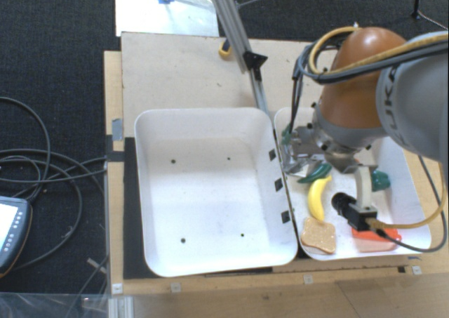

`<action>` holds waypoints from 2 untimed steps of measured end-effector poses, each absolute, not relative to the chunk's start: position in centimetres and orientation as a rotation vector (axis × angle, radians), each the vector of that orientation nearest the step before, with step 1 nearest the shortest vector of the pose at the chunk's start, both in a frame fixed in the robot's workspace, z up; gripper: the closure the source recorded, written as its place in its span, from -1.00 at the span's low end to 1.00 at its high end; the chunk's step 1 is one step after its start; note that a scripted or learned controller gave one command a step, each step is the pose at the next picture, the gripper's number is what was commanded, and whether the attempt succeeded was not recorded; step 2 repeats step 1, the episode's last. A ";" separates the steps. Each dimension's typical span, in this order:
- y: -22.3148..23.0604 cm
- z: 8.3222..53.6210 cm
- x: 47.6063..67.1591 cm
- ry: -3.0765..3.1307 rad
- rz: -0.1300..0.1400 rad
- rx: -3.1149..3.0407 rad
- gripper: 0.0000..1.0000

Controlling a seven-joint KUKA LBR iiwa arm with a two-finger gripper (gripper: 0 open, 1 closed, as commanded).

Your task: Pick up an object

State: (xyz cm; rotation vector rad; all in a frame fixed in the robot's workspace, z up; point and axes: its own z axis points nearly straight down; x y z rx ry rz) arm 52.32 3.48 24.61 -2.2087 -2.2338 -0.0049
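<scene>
Camera view: we see two white bins side by side on the counter (175, 71). Left bin (210, 190) offers wide open floor within its raised rim. Right bin (414, 236) is crowded: a banana (318, 199), a bread slice (318, 237), a green item (314, 173), a teal item (379, 180) and an orange-red item (375, 239). The arm (379, 92) hangs over its upper half. The pincer (298, 151) sits near the shared rim, just above the green item; we cannot tell whether it is apart or together.
</scene>
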 end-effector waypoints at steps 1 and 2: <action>8.6 25.1 53.2 -2.233 -0.006 -2.210 1.00; 8.6 25.1 53.2 -2.233 -0.006 -2.210 1.00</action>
